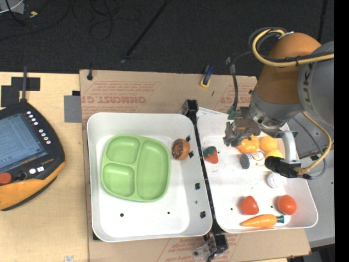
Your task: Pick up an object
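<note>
My gripper (pixel 235 135) is low over the upper part of the right bin (pixel 305 222), under the grey and orange arm. Right beside it, touching or nearly so, lie a yellow-orange toy (pixel 251 144) and an orange round fruit (pixel 268 144). A small strawberry (pixel 211 155) sits to the gripper's lower left, and a little grey piece (pixel 245 161) lies just below it. Lower in the bin are two red tomatoes (pixel 250 204) (pixel 286 204) and a carrot (pixel 262 220). I see nothing held.
The left bin (pixel 103 217) holds a green divided plate (pixel 136 168) and a brown doughnut (pixel 181 149) by the divider (pixel 203 184). A teach pendant (pixel 24 152) lies on the bench at far left. A black and white part (pixel 281 167) and cables hang off the arm over the right bin.
</note>
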